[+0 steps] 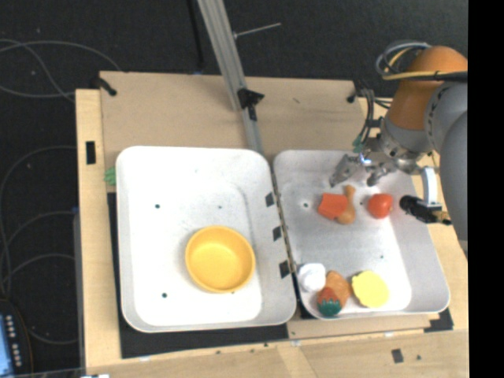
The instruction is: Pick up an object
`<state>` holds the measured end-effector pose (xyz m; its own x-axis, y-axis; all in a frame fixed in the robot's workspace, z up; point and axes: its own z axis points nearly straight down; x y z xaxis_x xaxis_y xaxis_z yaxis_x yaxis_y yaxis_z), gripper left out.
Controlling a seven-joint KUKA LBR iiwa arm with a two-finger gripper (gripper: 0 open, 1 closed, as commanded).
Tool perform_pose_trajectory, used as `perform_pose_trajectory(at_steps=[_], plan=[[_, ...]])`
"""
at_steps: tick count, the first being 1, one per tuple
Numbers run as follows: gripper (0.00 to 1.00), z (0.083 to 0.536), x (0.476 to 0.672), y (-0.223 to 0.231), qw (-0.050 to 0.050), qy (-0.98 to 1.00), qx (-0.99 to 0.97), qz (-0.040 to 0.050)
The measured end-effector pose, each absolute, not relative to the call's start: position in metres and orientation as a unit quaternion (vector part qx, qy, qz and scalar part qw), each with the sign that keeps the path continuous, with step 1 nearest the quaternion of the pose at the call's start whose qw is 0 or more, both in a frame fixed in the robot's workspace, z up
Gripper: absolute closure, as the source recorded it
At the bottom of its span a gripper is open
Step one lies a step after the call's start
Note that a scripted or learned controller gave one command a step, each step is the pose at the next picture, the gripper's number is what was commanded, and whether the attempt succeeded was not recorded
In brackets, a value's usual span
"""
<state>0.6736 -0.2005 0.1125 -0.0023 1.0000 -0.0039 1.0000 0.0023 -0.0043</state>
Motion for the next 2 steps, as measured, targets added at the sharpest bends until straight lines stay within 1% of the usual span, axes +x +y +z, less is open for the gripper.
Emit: perform_pose_trajectory(at_steps=[1, 2], plan=[[0.0, 0.101, 0.674, -0.203, -0.002, -0.708, -0.706, 0.0021], [1.0, 0.114, 0.675, -0.204, -0.005, -0.709, -0.705, 0.0023]])
